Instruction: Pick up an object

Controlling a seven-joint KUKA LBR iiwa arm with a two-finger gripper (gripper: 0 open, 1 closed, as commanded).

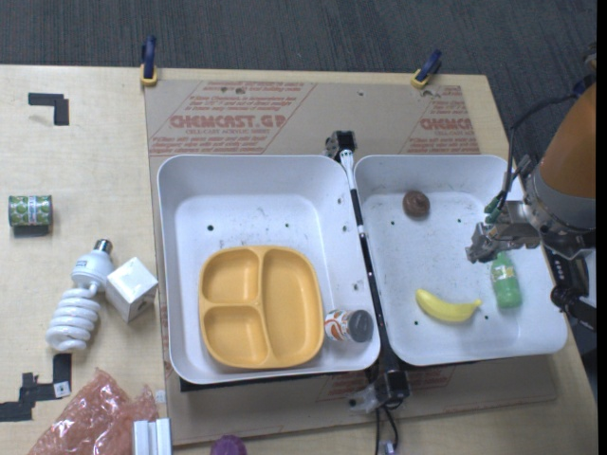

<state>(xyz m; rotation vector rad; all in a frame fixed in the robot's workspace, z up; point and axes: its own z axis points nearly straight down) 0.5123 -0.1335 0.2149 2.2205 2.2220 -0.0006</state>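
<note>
While the gripper (490, 238) hovered over the green bottle (506, 283) in the right bin (429, 353), finger state indeterminate, nothing appeared lifted yet.

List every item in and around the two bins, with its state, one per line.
gripper: over the right bin's right side, above the green bottle.
green bottle: lying flat in the right bin.
banana: lying flat, left of the bottle.
brown ball: resting near the bin's back.
yellow tray: lying flat in the left bin, compartments up.
small can: on its side beside the tray.
light bulb: lying on the bench.
</note>
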